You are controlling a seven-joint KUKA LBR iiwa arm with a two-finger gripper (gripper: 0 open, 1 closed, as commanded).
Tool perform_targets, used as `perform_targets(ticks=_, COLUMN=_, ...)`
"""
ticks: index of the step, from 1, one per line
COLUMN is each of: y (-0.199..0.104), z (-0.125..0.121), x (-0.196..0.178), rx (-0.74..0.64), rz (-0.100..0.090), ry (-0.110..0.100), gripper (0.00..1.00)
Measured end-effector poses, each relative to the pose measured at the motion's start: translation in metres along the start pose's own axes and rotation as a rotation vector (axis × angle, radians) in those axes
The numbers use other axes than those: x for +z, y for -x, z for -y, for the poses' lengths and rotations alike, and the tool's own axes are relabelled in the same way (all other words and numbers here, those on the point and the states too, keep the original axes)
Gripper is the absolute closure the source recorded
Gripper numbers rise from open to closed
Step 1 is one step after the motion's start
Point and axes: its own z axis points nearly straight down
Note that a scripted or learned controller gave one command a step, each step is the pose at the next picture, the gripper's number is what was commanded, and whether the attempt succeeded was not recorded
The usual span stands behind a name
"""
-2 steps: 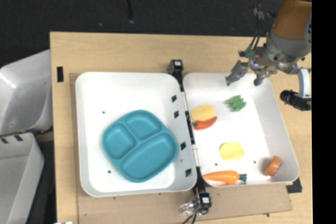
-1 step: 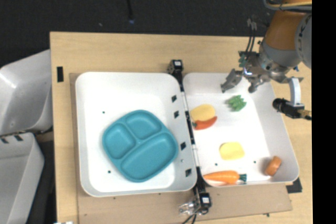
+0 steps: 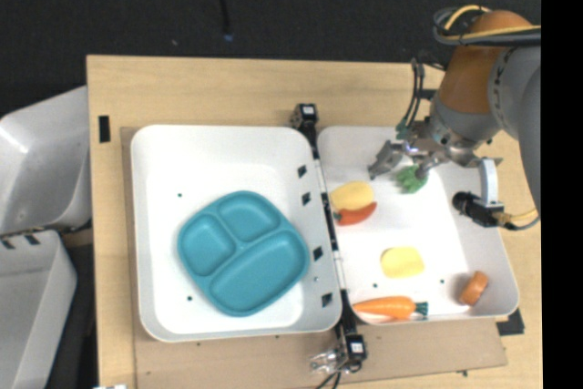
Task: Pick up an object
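The worktop [image 3: 109,96] carries two white bins side by side. The left bin [image 3: 164,150], well away from the hand, holds only a blue divided plate [image 3: 241,252]. The right bin [image 3: 360,141] holds the loose pieces, so the arm [image 3: 469,87] reaches down there. The hand [image 3: 407,161] hangs low at the bin's far end, fingers spread apart, with a small green piece [image 3: 413,180] just beneath them, probably its target, not visibly gripped. Nearer lie a yellow-and-red fruit [image 3: 353,201], a yellow piece [image 3: 402,261], a carrot [image 3: 390,308] and a small orange piece [image 3: 473,288].
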Motion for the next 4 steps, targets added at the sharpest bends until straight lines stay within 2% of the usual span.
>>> perform_targets(ticks=1, y=0.002, z=-0.002, x=0.041, rx=0.002, rz=0.004, ry=0.011, gripper=0.00)
perform_targets(ticks=2, y=0.004, z=-0.005, x=0.025, rx=0.004, rz=0.007, ry=0.021, gripper=1.00)
perform_targets(ticks=3, y=0.001, z=-0.016, x=-0.029, rx=-0.004, rz=0.001, ry=0.010, gripper=1.00)
perform_targets(ticks=4, y=0.001, z=-0.007, x=-0.081, rx=-0.004, rz=0.001, ry=0.010, gripper=1.00)
